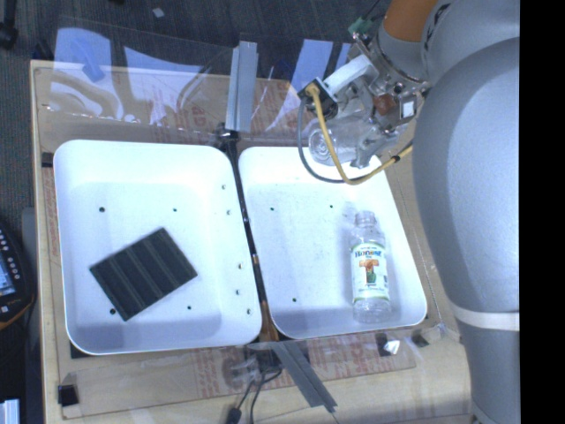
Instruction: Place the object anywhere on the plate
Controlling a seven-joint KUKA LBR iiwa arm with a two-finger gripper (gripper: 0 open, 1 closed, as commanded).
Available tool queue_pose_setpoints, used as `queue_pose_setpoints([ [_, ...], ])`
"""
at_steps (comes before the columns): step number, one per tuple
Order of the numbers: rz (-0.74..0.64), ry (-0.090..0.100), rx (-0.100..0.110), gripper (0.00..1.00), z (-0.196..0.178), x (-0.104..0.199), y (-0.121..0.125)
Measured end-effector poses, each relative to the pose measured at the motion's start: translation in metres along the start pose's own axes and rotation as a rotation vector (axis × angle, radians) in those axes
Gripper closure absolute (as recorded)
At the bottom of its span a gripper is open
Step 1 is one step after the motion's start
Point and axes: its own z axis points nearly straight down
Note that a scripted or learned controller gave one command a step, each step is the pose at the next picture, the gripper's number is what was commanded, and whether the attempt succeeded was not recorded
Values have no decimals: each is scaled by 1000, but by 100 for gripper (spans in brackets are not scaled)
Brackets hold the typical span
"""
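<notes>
Right bin (291,237) (white) — bottle (370,268) inside.

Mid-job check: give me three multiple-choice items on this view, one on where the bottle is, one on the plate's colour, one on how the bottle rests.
1. The water bottle is in:
A. the left bin
B. the right bin
C. on the bench outside the bins

2. The ridged plate is:
A. white
B. orange
C. dark grey

3. The bottle is:
A. lying on its side
B. standing upright
C. resting on the plate

Answers: 1 B, it lies near that bin's right wall. 2 C, a dark slab against the left bin's white floor. 3 A, its cap points toward the gripper at the bin's far edge.
</notes>
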Motion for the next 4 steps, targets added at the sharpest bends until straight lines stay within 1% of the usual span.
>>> queue_pose_setpoints([
  [1, 42, 2, -2, 100, 5, -16, 42],
  [2, 51, -1, 1, 100, 13, -31, 55],
  [3, -167, 4, -4, 100, -10, -50, 85],
  [4, -113, -2, 1, 100, 0, -59, 82],
])
